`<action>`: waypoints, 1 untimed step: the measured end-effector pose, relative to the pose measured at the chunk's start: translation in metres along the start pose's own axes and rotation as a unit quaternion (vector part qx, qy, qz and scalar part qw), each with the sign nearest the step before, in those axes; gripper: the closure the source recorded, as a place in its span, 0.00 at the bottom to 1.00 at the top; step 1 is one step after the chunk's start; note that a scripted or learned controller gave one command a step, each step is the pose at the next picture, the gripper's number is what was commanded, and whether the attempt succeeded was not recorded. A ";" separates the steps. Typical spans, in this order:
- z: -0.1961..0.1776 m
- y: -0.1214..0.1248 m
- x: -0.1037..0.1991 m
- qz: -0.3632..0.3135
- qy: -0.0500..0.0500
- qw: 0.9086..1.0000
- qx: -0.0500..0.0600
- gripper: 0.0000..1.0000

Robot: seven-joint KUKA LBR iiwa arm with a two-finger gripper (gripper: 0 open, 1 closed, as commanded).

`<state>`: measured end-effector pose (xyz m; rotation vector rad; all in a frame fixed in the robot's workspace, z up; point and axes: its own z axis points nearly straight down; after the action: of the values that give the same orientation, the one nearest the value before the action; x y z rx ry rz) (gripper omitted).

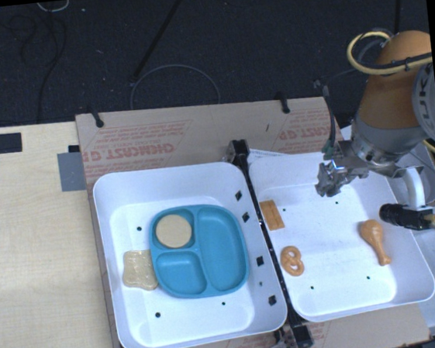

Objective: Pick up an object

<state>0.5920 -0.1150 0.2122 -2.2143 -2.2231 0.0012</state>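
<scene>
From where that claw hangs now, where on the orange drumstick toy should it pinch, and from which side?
Probably the thin shank of the drumstick, coming straight down from above. It lies flat on the right bin floor, fat end up-left, narrow end down-right, with bare floor around. The narrow neck suits two fingers closing across it.

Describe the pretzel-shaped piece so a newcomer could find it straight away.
Look in the right bin, the one without the blue tray. Near its left wall, below a flat orange block, lies the pretzel. It is the only small, looped, knot-like piece; the drumstick further right is long and club-shaped.
</scene>
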 end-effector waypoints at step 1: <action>0.004 0.015 0.048 0.000 0.000 1.000 -0.001 1.00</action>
<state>0.6067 -0.0668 0.2085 -2.2153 -2.2239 -0.0003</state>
